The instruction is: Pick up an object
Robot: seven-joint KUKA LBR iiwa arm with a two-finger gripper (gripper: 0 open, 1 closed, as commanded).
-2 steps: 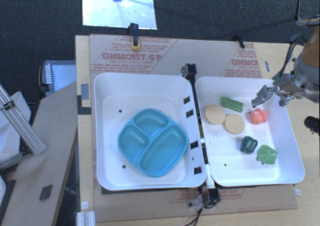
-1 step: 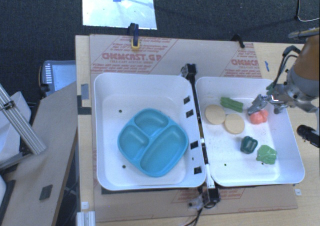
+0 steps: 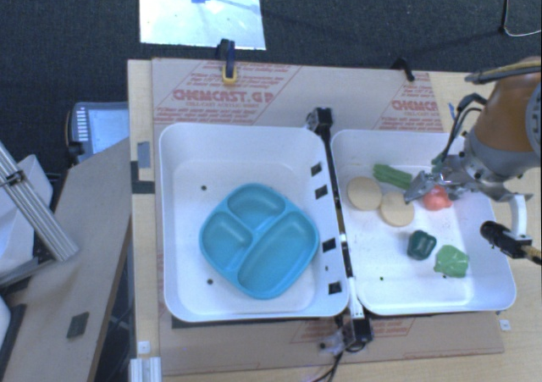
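Target object: a small salmon-pink piece (image 3: 436, 199), probably toy food, lies in the right bin (image 3: 423, 300), toward its far right part, directly at the gripper's tip.
Gripper: the gripper (image 3: 426, 185) is low over the right bin, reaching in from the right, its metal fingers pointing left and down at the pink piece.
Claw state: I cannot tell how far apart the fingers stand, nor whether the pink piece sits between them or just under them; the parts overlap too much in this view.
Neighbours: a green pickle-like piece (image 3: 392, 174) lies just to the far left of the gripper; two tan round slices (image 3: 365, 194) and (image 3: 396, 210) lie left of the pink piece, the nearer one close beside it.
Farther off: a dark green piece (image 3: 421, 244) and a light green leafy piece (image 3: 451, 261) lie nearer in the same bin, apart from the gripper.
Left bin: the left bin (image 3: 190, 152) holds a blue divided plate (image 3: 258, 240), well apart from the action.
Step in hand: by my reading, the arm is at the grasp stage on the pink piece, not yet lifted.
Next move: likely needs a firm closing on the pink piece alone, then a straight rise; the adjacent tan slice could get nudged or pinched along.
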